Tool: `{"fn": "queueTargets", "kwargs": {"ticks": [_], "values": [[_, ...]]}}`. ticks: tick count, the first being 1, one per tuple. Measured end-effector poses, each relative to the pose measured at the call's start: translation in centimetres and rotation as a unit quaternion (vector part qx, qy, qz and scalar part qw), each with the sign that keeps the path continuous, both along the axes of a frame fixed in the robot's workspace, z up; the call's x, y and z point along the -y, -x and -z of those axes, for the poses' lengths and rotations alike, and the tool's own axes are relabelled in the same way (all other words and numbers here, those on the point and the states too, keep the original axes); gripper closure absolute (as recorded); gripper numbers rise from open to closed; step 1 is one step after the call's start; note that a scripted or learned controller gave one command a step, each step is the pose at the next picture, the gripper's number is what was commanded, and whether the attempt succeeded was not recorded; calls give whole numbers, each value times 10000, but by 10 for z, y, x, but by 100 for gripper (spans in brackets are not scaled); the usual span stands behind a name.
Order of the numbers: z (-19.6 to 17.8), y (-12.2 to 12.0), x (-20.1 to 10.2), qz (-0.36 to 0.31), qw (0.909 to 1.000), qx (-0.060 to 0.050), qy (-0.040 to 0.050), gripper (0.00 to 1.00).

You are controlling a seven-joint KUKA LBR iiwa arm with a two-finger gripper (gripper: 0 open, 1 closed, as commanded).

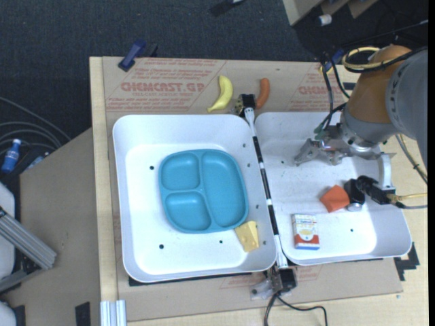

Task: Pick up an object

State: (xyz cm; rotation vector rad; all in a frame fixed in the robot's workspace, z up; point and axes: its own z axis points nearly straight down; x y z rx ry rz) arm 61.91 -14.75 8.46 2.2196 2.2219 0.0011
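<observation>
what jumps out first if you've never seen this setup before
The blue divided plate fills the middle of the left bin, a yellow wedge at its lower right corner. In the right bin, the end effector hangs above an orange block and a small box.

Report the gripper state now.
Gripper: over the right bin, holding nothing visible; open or shut cannot be told.

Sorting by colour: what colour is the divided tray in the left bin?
Light blue divided tray, clear in the camera view.
</observation>
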Motion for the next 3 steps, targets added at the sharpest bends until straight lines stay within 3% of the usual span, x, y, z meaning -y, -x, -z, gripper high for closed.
{"fn": "queueTargets", "kwargs": {"ticks": [1,2,3], "values": [[-10,-1,0,-4,10000,11,2,100],[-10,-1,0,-4,10000,9,2,0],[-20,-1,-1,-7,10000,20,3,100]]}}
